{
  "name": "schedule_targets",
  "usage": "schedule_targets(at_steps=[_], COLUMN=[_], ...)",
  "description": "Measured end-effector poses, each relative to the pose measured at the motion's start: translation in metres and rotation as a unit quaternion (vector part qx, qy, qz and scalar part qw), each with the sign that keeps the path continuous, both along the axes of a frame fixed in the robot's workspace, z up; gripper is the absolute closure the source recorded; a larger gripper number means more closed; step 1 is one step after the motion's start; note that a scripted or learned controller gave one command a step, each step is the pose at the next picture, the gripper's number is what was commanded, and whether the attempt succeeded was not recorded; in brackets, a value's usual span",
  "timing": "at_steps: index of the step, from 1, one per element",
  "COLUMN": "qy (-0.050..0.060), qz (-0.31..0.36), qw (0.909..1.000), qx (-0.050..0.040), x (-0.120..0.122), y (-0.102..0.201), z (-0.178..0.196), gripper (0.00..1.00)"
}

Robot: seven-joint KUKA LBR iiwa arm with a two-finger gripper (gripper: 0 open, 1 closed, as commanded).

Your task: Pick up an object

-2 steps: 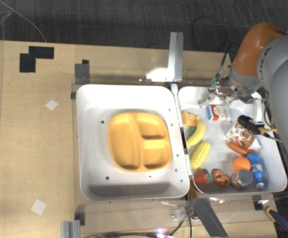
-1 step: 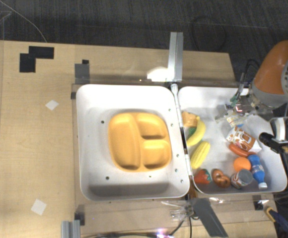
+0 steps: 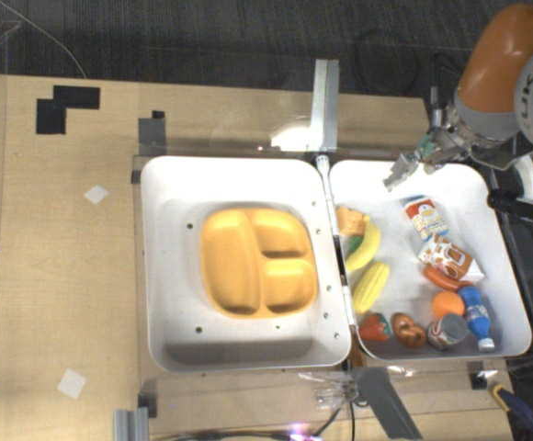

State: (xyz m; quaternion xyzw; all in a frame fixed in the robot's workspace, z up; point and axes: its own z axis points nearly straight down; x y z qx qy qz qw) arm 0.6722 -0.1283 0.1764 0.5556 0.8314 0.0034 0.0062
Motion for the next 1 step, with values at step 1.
schedule_targets(at_steps=[1], qy=[-0.007], qz=[-0.131], qw=[0.9913], qx=[0.0011], x=[-0.0082], y=[-0.0079], z=[-0.0780], gripper=[0.00])
